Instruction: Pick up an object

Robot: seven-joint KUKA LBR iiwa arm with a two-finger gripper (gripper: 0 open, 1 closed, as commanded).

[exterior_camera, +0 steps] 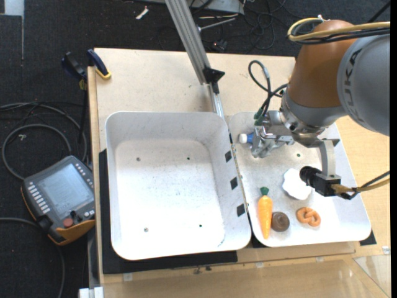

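Where the right bin point(347, 228) nears its front edge, you see a carrot point(265, 213), a brown ball point(280, 221) and a pretzel point(308, 216); a white piece point(294, 186) lies behind; the gripper point(265, 143) hovers farther back.

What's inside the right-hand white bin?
Near its front: a toy carrot, a brown round piece, an orange pretzel and a white object. The arm and end effector cover the bin's back part.
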